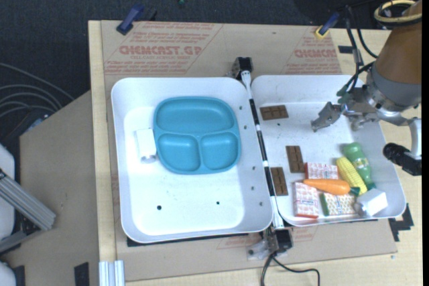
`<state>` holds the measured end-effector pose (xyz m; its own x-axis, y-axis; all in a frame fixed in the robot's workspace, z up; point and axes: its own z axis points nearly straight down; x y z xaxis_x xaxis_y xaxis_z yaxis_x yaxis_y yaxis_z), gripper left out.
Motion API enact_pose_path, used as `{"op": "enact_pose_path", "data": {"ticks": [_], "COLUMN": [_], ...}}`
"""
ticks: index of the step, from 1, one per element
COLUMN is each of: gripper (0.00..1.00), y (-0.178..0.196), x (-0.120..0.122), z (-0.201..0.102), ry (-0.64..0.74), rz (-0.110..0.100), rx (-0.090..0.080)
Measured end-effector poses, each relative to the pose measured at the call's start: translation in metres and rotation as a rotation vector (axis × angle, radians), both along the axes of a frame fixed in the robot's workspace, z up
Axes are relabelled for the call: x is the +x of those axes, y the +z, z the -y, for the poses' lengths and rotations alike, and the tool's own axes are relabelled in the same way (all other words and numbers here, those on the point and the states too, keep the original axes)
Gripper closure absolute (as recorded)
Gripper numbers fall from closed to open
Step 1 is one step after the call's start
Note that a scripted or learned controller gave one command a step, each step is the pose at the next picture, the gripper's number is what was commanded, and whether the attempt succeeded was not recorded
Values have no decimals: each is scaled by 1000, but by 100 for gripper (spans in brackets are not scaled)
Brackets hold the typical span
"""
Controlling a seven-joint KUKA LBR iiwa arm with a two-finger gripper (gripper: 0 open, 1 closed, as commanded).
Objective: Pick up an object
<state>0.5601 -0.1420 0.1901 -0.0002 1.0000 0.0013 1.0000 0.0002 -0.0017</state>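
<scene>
My gripper (328, 117) hangs over the upper middle of the right bin (301, 87), reaching in from the right, and I see nothing in it. Below it lie a brown bar (293, 157), a carrot (326, 186), a yellow corn cob (350, 172), a green bottle (357, 156) and red-and-white packets (307, 199). A second brown bar (273, 112) lies to the gripper's left. A third brown bar (277, 180) rests by the bin's left wall. A white block (373, 201) sits in the lower right corner.
The left bin (127, 177) holds a blue divided plate (196, 132) and a small white item (145, 144) beside it. A black ridge (258, 137) separates the two bins. Blue clamps (129, 20) sit at the board's back edge.
</scene>
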Motion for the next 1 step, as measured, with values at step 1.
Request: {"op": "enact_pose_path", "data": {"ticks": [1], "gripper": [0], "y": [-106], "x": [22], "z": [-40], "ry": [1], "rz": [1], "rx": [-1]}}
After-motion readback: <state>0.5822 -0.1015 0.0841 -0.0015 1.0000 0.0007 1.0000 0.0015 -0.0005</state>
